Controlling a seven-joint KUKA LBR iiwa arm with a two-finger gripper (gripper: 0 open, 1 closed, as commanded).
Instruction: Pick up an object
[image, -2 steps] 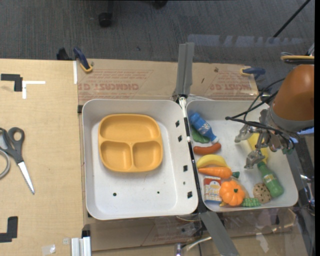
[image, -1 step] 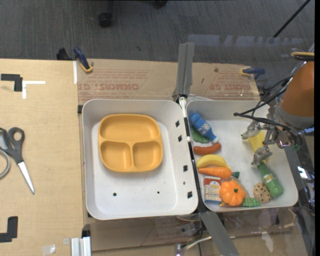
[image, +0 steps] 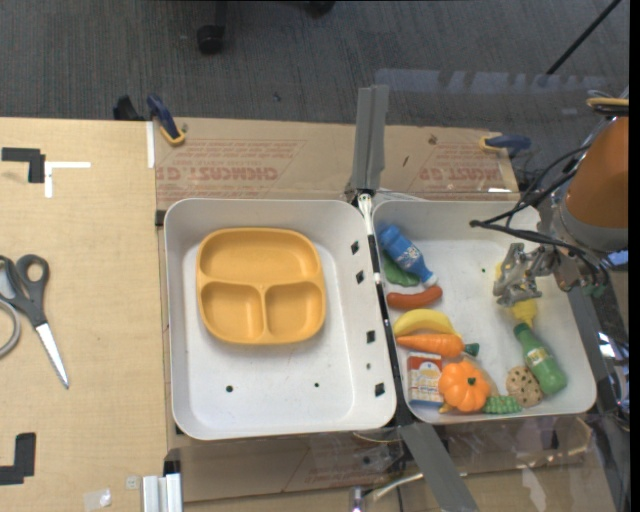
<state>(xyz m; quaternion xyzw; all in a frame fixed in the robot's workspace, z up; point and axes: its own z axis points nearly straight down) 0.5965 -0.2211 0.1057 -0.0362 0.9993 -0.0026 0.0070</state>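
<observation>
My gripper (image: 517, 288) hangs low over the right side of the right bin (image: 470, 232), just above the yellow cap of a green bottle (image: 541, 363) that lies along the bin's right wall. I see nothing held in it. Several toy foods lie in the same bin: a blue bottle (image: 405, 250), a red sausage (image: 413, 297), a banana (image: 425, 321), a carrot (image: 432, 343), an orange pumpkin (image: 463, 386), a small carton (image: 424, 380) and a cookie (image: 520, 383).
A yellow divided plate (image: 262, 284) lies in the left bin (image: 280, 405). Scissors (image: 38, 310) rest on the bench at the far left. Cables run off the arm's wrist at the right edge. Bare bin floor shows between the blue bottle and my gripper.
</observation>
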